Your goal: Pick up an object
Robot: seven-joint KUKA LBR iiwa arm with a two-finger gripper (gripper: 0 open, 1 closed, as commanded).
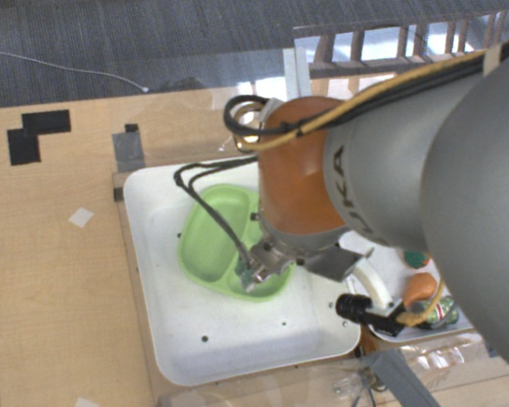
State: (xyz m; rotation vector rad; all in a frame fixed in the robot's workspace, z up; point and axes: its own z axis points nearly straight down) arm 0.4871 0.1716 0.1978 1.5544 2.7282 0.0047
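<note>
Camera view: pincer (258,274) over green dish's (211,242) near edge — bare bin floor (218,341) alongside.

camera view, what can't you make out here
- Gripper: small and blurred over the green dish; whether it grips anything cannot be told.
- Green dish: its right part is hidden under the arm.
- Right bin: mostly covered by the arm; an orange item and others beside it peek out, too small and crowded to identify.
- Left bin: its right rim is hidden by the arm.
</note>
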